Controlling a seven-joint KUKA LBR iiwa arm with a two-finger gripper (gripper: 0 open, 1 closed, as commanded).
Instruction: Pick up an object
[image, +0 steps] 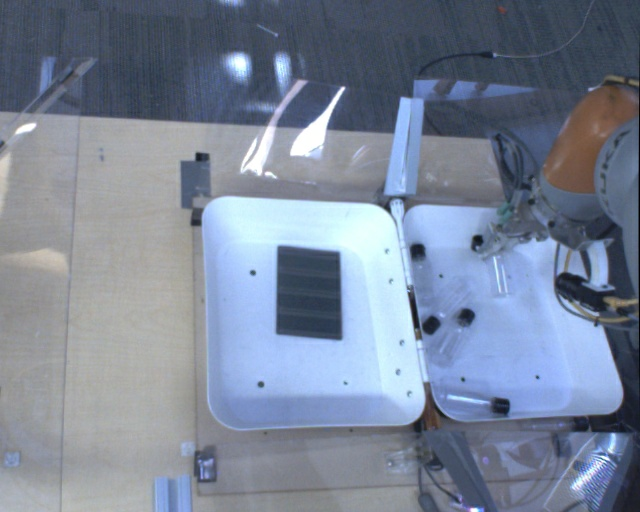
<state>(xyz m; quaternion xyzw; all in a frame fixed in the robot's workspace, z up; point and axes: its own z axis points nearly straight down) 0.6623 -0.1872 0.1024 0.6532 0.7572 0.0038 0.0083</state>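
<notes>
Several small clear vials with black caps lie in the right bin (590, 385). One vial (478, 404) rests along the front wall, two (450, 335) sit left of centre, and one cap (417, 252) is near the back left corner. Another clear vial (499, 276) lies toward the back of the bin. My gripper (506, 232) hangs low over the back of this bin, just above that vial and beside a black cap (478, 241). The grey wrist and orange band (585, 145) reach in from the right.
The left bin (235, 330) holds a dark ribbed rectangular block (309, 292) at its middle. A metal bracket (403, 150) stands behind the seam between the bins. Black cables (585, 295) hang by the arm over the right bin's right side.
</notes>
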